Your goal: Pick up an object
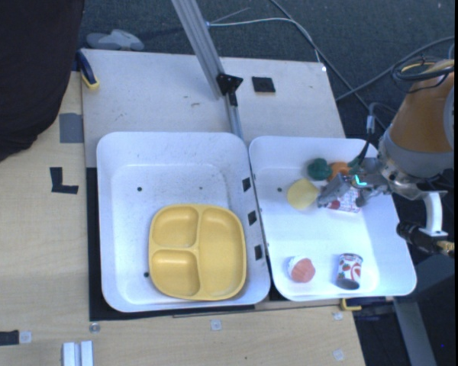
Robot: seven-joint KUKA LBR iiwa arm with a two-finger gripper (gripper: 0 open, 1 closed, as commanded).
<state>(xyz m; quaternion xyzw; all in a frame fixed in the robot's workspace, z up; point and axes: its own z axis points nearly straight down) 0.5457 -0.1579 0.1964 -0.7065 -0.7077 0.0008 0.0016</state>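
In the right bin (382, 227) lie a yellow round object (302, 194), a dark green object (317, 168), an orange object (340, 168), a red and white ball-like object (301, 269) and a red and white can (349, 271). My gripper (346, 194) is down in the bin's upper part, just right of the yellow object and below the orange one. A grey and red mass sits at its tip; the view does not tell whether that is an object or part of the gripper.
The left bin (130, 174) holds a yellow divided plate (198, 252). A slanted metal pole (206, 44) stands behind the bins. Cables lie on the dark floor at the back. The arm's orange band (420, 120) is over the right bin's far right edge.
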